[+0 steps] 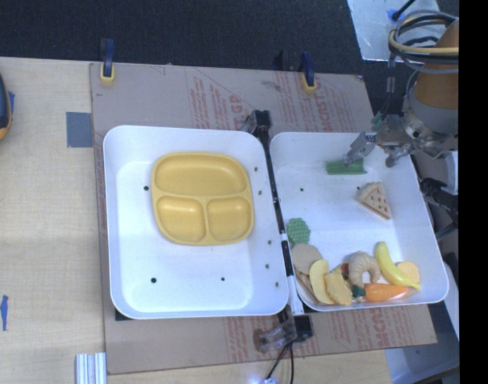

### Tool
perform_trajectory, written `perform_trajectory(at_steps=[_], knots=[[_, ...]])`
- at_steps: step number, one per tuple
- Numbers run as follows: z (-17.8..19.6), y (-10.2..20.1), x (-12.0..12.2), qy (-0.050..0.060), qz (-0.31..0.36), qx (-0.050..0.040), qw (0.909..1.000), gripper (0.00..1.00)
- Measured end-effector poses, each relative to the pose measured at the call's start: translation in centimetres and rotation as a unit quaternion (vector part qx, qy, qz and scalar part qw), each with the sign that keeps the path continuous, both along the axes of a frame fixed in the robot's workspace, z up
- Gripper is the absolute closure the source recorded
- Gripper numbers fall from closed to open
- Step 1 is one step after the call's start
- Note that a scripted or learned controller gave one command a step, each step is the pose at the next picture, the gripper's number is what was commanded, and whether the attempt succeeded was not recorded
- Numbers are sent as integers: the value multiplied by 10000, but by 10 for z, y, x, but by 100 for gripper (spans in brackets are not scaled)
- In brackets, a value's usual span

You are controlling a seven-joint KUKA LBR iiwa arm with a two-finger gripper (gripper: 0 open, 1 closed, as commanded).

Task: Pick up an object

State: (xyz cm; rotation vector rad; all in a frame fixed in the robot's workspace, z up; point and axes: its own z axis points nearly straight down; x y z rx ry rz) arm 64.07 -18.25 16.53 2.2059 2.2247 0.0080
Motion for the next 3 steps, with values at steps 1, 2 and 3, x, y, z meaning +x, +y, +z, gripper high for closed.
perform_trajectory(at_steps=[1,2,3], knots=[[-25,88,-34,91,19,30,10000,0],[-15,83,-108,97,-29,16,9999,0],[-77,10,-134,94,-57,12,9999,0]])
